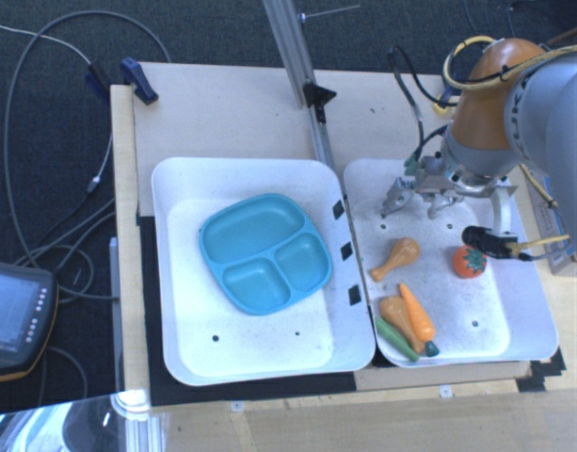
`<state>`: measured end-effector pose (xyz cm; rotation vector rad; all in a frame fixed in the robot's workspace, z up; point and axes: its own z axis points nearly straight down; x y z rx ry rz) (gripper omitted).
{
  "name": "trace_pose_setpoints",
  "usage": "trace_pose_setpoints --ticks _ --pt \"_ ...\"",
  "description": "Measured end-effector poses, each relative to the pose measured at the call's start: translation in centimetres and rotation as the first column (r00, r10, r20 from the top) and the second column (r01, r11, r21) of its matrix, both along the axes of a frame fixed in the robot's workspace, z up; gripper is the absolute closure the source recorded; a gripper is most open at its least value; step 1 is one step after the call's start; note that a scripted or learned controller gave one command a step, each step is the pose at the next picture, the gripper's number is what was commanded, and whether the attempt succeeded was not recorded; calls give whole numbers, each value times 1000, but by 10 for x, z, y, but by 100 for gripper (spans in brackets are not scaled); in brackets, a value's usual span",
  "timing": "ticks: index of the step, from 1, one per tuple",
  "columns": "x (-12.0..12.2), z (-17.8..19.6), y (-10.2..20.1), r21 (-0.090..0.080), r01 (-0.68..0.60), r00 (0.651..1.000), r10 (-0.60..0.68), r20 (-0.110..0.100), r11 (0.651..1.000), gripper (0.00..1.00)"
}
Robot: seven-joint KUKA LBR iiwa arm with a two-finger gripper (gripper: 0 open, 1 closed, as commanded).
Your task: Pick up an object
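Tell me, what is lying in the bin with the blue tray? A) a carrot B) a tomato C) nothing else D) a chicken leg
C: the blue tray lies alone in the left bin, while the carrot, tomato and chicken leg all lie in the right bin.

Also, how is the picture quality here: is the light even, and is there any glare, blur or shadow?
In the camera view the light is soft and even; the blue tray and the carrot cast only faint shadows. The white bins look bright but not burnt out. The focus is slightly soft, and the gripper shows little detail.
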<state>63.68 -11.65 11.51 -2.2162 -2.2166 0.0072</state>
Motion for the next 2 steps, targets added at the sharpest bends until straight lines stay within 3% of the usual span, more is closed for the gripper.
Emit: trace_pose_setpoints --ticks 1,2 --pt "3 16 0 -1 -1 1000 1 10 1000 100" --pt "12 70 8 -2 -2 1000 2 16 1000 100"
